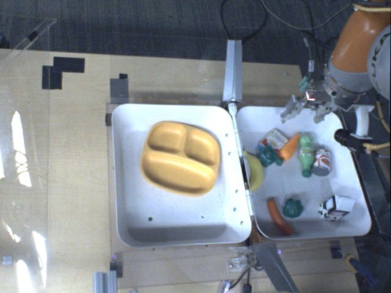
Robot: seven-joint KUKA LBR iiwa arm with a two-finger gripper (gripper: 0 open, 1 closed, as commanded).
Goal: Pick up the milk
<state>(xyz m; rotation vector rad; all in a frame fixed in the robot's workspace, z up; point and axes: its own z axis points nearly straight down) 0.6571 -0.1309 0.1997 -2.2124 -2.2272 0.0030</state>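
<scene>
The milk (335, 206), a small white carton with black patches, lies in the front right corner of the right bin (311, 231). My gripper (307, 110) hangs over the bin's back edge, far behind the milk. Its two fingers are spread open and nothing sits between them. The grey arm with its orange band (360, 32) comes in from the upper right.
The right bin also holds a small box (276, 138), a carrot (289, 146), a green bottle (305, 155), a can (322, 162), a teal toy (267, 157), a banana (256, 171), a sausage (278, 216) and a green lump (293, 207). A yellow bread loaf (181, 157) lies in the left bin (183, 224).
</scene>
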